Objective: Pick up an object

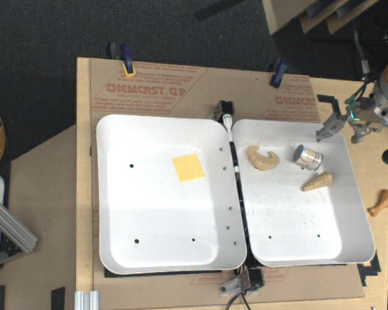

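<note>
The hand (343, 128) hovers at upper right of the frame, fingers spread wide, holding nothing; the small metal can (308, 157) lies just below-left of it; its long axis runs left-right.

The gripper (343, 131) is made of grey metal, with two thin, angular fingers (327, 131) that are dark at the tips. Its body above them is silver and grey. A small green light or marking shines near the wrist (378, 106), beside thin dark cables.
</note>
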Motion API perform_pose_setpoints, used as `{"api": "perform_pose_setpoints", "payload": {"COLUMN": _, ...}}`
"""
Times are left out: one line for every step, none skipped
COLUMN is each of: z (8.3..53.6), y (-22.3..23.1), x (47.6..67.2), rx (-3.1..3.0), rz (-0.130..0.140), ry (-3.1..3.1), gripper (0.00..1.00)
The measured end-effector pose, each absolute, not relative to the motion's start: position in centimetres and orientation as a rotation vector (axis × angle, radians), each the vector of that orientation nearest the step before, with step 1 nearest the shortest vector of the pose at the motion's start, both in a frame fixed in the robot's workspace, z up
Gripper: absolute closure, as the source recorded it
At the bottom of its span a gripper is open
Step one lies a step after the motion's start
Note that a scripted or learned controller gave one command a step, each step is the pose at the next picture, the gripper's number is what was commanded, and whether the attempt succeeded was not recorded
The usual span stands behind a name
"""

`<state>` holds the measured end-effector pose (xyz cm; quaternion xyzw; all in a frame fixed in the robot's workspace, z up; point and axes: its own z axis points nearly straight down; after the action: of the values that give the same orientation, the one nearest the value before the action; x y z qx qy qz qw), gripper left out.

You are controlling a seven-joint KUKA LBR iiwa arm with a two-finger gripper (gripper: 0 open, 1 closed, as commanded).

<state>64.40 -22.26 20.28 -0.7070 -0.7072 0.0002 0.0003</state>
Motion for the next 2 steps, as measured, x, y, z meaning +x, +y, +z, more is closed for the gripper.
{"api": "perform_pose_setpoints", "payload": {"z": 21.4, "y": -22.3, "x": 64.5, "rx": -2.223, "rz": -0.001, "ry": -2.225, "gripper": 1.00}}
{"api": "perform_pose_setpoints", "payload": {"z": 29.5, "y": -14.0, "x": 64.4, "rx": -2.218, "rz": -0.010, "ry": -2.237, "gripper": 1.00}}
